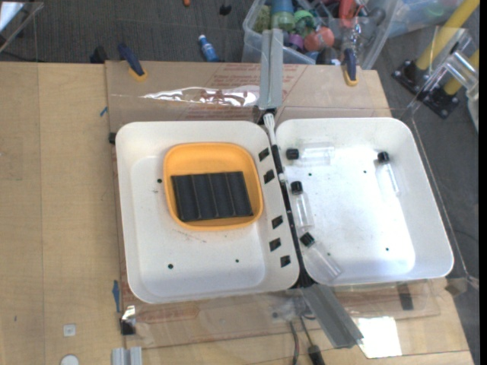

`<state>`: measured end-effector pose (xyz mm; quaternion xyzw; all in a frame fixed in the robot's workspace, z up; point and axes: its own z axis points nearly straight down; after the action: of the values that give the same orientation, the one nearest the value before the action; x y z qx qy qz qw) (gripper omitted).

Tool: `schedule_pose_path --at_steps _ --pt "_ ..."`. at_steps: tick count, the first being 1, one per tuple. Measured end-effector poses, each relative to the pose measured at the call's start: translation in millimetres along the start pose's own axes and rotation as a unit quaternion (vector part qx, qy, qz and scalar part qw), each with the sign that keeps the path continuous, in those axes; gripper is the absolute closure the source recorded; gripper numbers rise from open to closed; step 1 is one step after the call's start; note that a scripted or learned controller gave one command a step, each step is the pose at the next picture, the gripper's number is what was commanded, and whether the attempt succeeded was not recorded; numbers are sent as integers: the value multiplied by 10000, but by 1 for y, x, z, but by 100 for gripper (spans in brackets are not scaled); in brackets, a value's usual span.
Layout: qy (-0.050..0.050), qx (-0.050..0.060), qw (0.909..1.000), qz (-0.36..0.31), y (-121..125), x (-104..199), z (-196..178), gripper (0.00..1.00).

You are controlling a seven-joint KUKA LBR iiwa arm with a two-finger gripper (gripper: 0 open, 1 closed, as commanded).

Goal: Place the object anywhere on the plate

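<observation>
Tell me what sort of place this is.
Probably a robotics lab test bench: two white bins taped side by side on a wooden bench, an orange plate holding a black ridged object, and a clear tub of jumbled toys behind.

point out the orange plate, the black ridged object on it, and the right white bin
orange plate (214, 157): camera view, on its bare back rim
black ridged object (212, 196): camera view, on its middle ridges
right white bin (358, 204): camera view, on its bare floor
</observation>
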<state>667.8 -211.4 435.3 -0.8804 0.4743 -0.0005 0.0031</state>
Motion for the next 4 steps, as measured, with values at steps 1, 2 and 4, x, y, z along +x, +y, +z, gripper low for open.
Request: schedule_pose_path --at_steps 1,2,4 --pt "6 -10 9964 -842 -1 0 0 100" --pt "-6 -10 9749 -2226 -2 -3 0 100" --pt "-29 -17 9226 -3858 4 6 1 100"
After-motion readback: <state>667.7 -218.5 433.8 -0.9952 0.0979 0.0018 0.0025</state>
